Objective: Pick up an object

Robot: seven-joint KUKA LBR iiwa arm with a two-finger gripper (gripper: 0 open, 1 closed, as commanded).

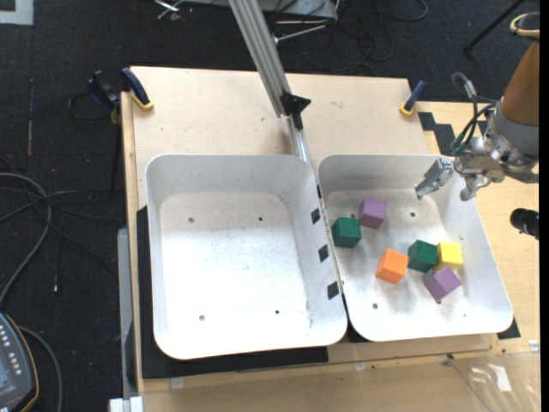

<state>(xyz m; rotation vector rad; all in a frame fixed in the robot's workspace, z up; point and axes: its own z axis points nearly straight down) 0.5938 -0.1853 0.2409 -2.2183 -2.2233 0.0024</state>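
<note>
1. Now we see all six cubes in the right bin (pixel 480 316): a purple cube (pixel 373 212), a green cube (pixel 346 231), an orange cube (pixel 392 265), a dark green cube (pixel 422 255), a yellow cube (pixel 451 253) and a second purple cube (pixel 443 282).
2. We think they lie scattered so that each can be taken alone, though the last four sit close together.
3. The arm (pixel 523 101) enters from the right, wrist bent down.
4. The end effector (pixel 451 182) is spread and pinches nothing, above the bin's far right part, well apart from the cubes.
</note>
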